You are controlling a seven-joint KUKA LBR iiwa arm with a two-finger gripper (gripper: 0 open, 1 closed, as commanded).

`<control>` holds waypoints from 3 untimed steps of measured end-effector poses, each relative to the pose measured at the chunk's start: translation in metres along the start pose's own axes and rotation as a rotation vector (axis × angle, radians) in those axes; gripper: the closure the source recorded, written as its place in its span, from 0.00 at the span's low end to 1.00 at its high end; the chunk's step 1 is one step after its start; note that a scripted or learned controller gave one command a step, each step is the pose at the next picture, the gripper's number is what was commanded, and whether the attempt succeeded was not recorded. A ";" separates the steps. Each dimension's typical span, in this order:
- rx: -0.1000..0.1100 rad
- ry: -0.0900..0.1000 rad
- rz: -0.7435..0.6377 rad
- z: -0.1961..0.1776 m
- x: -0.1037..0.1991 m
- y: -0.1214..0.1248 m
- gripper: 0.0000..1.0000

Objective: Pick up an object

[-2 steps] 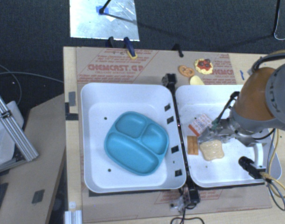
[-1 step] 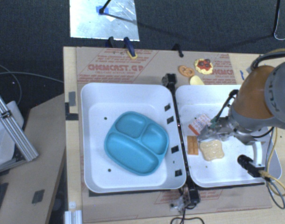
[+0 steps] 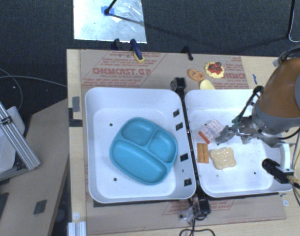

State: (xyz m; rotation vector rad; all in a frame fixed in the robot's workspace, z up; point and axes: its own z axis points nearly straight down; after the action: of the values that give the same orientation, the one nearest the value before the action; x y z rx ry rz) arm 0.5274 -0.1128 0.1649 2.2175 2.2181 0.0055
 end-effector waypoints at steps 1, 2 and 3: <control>0.003 -0.004 0.005 0.013 -0.078 0.011 0.00; -0.002 -0.001 -0.008 0.083 -0.070 0.098 0.00; 0.007 0.000 0.004 0.045 -0.096 0.021 0.00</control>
State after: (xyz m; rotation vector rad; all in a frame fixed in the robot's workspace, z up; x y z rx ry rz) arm 0.5488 -0.2090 0.1201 2.2254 2.2171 -0.0018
